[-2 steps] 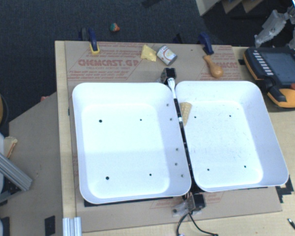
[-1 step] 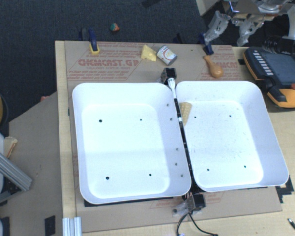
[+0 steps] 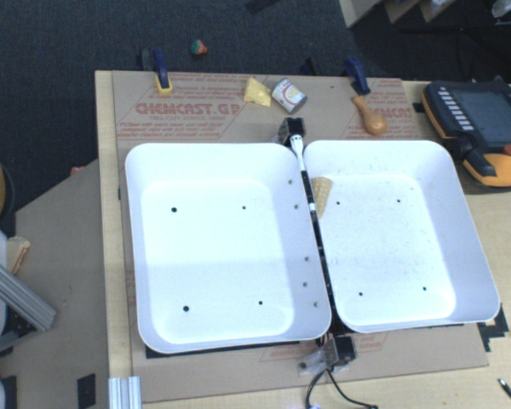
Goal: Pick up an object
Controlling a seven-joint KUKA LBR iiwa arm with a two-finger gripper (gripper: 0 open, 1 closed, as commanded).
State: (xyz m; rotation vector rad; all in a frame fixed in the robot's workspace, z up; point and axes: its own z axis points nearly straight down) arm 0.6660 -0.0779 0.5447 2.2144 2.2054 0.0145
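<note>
Camera view: brown bench board (image 3: 111, 143) first, bearing left bin (image 3: 145, 169) and right bin (image 3: 460, 194), touching along the middle. Beyond the bins, lying on the board: wooden-handled tool (image 3: 369, 115), small box (image 3: 289, 96), yellow scrap (image 3: 257, 93). Smallest and likeliest target: tan cone (image 3: 322, 194), resting inside the right bin against its left wall, near the far corner. Cannot tell whether the gripper is wide, narrow or holding anything. Judged barely started: nothing lifted, approach, grasp and raise all left to do.
</note>
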